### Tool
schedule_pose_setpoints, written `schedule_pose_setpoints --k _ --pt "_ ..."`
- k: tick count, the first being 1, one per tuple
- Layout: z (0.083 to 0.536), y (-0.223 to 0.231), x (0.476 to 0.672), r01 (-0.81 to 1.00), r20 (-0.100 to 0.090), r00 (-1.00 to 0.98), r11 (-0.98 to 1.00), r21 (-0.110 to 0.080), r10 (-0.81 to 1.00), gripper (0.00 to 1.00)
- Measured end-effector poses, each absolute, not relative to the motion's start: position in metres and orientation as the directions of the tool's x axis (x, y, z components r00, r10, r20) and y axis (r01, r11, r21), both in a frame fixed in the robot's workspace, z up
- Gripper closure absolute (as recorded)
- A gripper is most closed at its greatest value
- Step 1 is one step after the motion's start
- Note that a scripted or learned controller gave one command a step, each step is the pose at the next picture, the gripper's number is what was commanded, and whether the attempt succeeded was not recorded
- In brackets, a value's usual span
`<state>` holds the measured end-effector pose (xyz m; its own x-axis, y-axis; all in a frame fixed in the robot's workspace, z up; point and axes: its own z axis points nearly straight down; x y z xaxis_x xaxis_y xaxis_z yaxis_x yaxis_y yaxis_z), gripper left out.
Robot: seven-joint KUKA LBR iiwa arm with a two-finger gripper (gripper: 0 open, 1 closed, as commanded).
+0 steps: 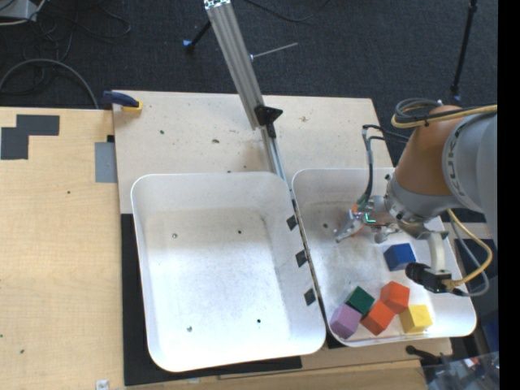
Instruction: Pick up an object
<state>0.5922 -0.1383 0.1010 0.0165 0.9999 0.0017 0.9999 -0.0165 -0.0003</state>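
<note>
The pincer (351,227) is low inside the right bin (325,187), over the bare white floor in the upper half of that bin. Its fingers are small and blurred here, so I cannot tell if they are released or clenched, and nothing can be seen between them. The arm (443,169), grey with an orange band, comes in from the right and covers the right edge of this bin.

Just to the right of the pincer, a little lower, lies a blue cube (399,256), apart from it. Further down, near the lower edge of the same bin, five blocks lie close together: a green cube (359,301), a purple cube (345,321), an orange cube (378,318), a red-orange cube (396,295) and a yellow cube (416,318).

The left bin (162,210) stands beside the right one, on the pale worktop (187,128). A long metal bar (240,63) rises at a slant from the worktop behind the bins.
</note>
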Motion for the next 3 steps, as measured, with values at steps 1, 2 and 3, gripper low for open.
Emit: schedule_pose_setpoints --k 1,2,3 --pt "0.1010 -0.1383 0.5923 1.000 0.002 0.017 -0.017 0.000 1.000 0.00" --pt "0.1010 -0.1384 0.5922 1.000 0.002 0.017 -0.017 0.000 1.000 0.00" --pt "0.1010 -0.1384 0.5922 1.000 0.002 0.017 -0.017 0.000 1.000 0.00"
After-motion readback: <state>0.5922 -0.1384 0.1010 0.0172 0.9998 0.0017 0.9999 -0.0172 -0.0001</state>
